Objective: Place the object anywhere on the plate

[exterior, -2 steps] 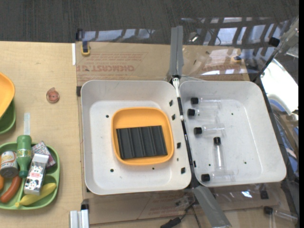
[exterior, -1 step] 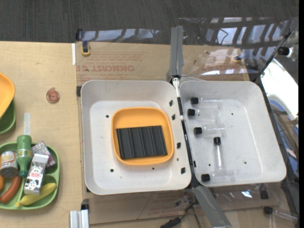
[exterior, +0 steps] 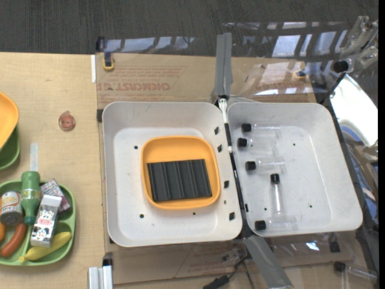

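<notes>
In the camera view, two white bins are sitting side by side on a sheet of cardboard. The left bin is holding an orange plate, set slightly right of the bin's middle. A dark grey ribbed block is lying flat on the plate, covering its middle and lower part, with the orange rim showing all around it. The right bin is holding several clear tubes with black caps, lying scattered along its left half and touching neither the plate nor the block.

Part of the arm is showing at the upper right, beyond the right bin's far corner and well apart from the plate. It is blurred and cut by the edge, so I cannot tell whether the gripper is open or closed.

On the table to the left, a green tray is carrying toy food, including a green bottle and a small carton. A small pink disc is lying near the left bin.
</notes>
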`<state>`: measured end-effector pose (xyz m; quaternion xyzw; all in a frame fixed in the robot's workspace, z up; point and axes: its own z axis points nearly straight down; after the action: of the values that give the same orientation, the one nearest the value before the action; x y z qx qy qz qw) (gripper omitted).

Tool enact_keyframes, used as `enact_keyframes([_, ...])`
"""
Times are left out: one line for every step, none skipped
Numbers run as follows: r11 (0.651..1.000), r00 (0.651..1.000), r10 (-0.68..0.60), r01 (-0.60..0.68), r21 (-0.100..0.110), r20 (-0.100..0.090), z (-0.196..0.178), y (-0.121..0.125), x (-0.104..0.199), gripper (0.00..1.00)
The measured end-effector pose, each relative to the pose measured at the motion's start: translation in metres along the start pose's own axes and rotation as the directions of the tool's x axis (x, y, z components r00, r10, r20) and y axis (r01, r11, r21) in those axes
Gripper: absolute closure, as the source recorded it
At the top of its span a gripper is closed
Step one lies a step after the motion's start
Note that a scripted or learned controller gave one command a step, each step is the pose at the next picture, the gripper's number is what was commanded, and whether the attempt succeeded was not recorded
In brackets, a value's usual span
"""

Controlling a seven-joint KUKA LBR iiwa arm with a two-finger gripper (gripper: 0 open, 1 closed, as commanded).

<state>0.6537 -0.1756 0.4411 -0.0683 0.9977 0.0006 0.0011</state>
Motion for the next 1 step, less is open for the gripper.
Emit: enact_keyframes([0.937, 0.937, -0.350, 0.350, 0.001, 0.003, -0.0005, -0.0403, -0.0009, 1.00])
